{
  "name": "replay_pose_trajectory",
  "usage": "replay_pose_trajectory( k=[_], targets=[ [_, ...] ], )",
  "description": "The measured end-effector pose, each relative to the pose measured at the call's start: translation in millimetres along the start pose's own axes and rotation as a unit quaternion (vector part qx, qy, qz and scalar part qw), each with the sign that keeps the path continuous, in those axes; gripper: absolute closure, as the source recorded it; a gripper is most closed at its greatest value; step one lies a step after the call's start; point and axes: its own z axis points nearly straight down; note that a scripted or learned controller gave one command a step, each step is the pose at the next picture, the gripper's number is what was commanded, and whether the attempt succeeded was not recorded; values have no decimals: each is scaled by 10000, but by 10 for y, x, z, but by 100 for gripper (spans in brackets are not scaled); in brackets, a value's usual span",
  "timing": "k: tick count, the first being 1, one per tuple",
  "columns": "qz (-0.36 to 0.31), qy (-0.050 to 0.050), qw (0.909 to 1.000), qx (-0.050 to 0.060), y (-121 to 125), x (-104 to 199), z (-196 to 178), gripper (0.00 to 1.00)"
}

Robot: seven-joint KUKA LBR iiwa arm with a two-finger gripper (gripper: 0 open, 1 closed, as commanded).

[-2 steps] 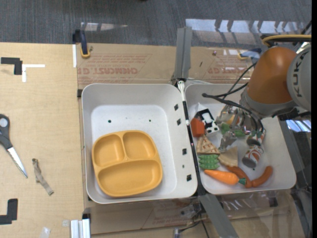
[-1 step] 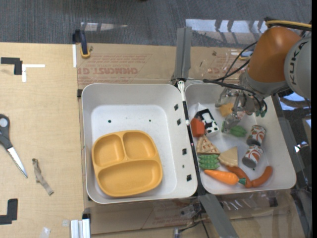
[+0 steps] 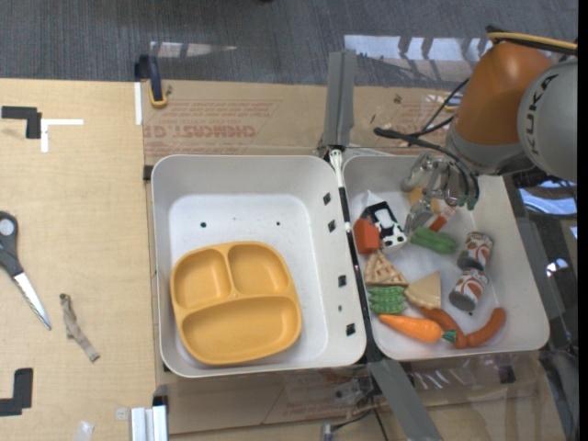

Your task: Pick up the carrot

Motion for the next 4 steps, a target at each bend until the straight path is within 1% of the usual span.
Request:
replay_pose_trajectory(
  k=[1, 2, 3, 4],
  targets=[
    [-11, -40, 10000, 0, 8, -21, -115, 100],
    [550, -15, 9985, 2, 81, 269, -1303, 100],
    [548, -11, 9985, 2, 81, 270, -1299, 0],
    [1154, -19, 9933, 3, 9, 93, -110, 0]
  ],
)
